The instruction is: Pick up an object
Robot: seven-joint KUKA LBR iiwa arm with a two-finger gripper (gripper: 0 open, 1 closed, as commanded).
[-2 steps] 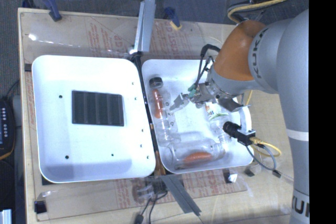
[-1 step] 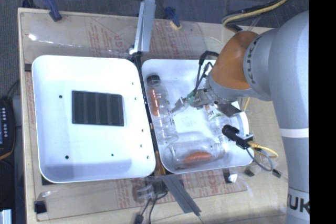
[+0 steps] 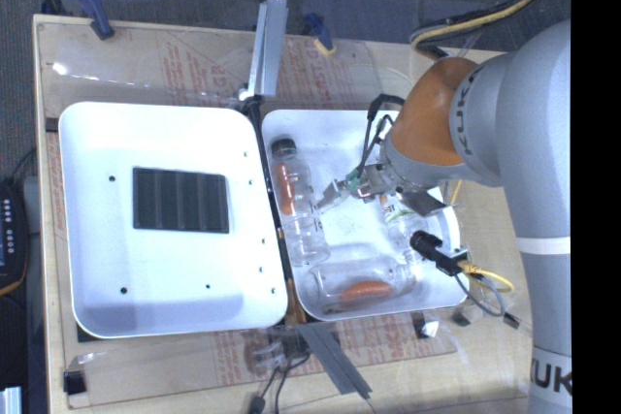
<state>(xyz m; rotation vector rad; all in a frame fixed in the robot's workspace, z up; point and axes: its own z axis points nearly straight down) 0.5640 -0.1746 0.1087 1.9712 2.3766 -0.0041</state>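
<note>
On the bench (image 3: 53, 73) two white bins sit side by side, and I am looking down at them from above. The left bin (image 3: 97, 291) holds one thing, a flat black mat (image 3: 180, 200) with ribs on it. It lies near the middle of that bin, a bit toward the far edge, and it touches none of the walls.

The right bin (image 3: 325, 129) has two see-through bottles in it. The first bottle (image 3: 294, 204) lies along the bin's left wall. Its dark cap (image 3: 282, 148) points toward the far left corner, and something orange shows inside it. The second bottle (image 3: 361, 286) lies along the near edge of the bin, and it has something orange inside too. The two bottles come very close by the near left corner. I can't see if they touch there.

The big grey arm (image 3: 529, 141) reaches in from the right side. Its orange band (image 3: 427, 126) is above the far right part of the right bin. The claw (image 3: 344, 187) hangs over the middle of the right bin, just beside the first bottle, on the side away from the wall. I can't make out whether the claw is spread apart or pressed together. Both bottles lie on the bin floor.

Along the far edge of the bench, a blue clamp (image 3: 97, 19) sits near the far left corner and another blue clamp (image 3: 317, 29) sits farther along. A grey metal bar (image 3: 267, 44) lies between them, pointing at the gap between the two bins.
</note>
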